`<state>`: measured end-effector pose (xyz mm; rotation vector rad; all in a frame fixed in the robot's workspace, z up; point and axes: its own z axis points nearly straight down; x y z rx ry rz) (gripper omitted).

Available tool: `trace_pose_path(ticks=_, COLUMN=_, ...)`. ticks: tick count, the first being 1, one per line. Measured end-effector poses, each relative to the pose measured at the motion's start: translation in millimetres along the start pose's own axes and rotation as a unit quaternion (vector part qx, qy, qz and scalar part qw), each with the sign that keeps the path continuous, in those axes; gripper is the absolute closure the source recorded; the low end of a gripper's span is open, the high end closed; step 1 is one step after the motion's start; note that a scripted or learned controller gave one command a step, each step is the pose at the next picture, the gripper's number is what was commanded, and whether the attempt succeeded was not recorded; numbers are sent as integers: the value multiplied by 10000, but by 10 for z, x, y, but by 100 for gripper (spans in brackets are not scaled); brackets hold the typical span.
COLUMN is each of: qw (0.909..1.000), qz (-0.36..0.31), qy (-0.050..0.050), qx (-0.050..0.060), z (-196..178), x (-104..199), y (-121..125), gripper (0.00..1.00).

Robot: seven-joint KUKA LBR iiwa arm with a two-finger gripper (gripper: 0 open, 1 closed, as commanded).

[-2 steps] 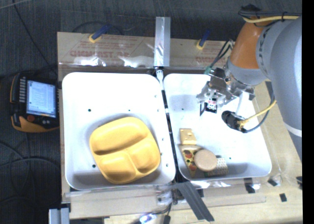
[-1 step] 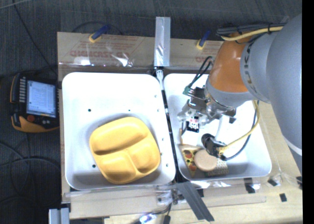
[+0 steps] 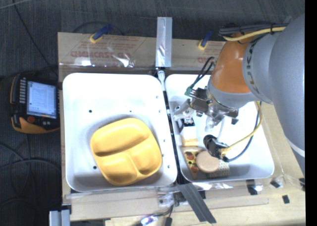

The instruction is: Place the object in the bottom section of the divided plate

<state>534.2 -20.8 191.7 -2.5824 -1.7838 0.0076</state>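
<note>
Two shallow white bins stood side by side on the bench. In the left bin (image 3: 79,96) lay a yellow divided plate (image 3: 126,149), a little tilted in the view, with one long section at its upper side and two smaller sections at its lower side; all three sections had nothing in them. The right bin (image 3: 257,160) held several small things near its front left corner: a round tan object (image 3: 207,161) like a lid or a small disc, a yellowish piece (image 3: 190,142) just above it, a dark patterned item (image 3: 190,159) touching its left side, and something speckled (image 3: 222,170) under its right edge. Which of them was the object of the task could not be told; all of them were in the right bin, well apart from the plate. The grey arm (image 3: 277,66) with its orange band (image 3: 233,69) reached in from the right and hung over the right bin. The gripper (image 3: 198,116) was low over the left part of this bin, above the small things, but whether it was open or closed could not be told, because the wrist and cables covered it. A yellow and black cable (image 3: 242,143) curved down beside the tan object. The wall between the two bins stood between the objects and the plate. A handheld control unit (image 3: 34,102) with a lit screen lay on the floor left of the bench.
</note>
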Motion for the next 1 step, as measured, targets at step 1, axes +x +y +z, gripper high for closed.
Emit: trace_pose_path(ticks=1, qw=9961, qz=877, qy=5, qx=1, z=96, x=-35, y=-100, gripper=0)
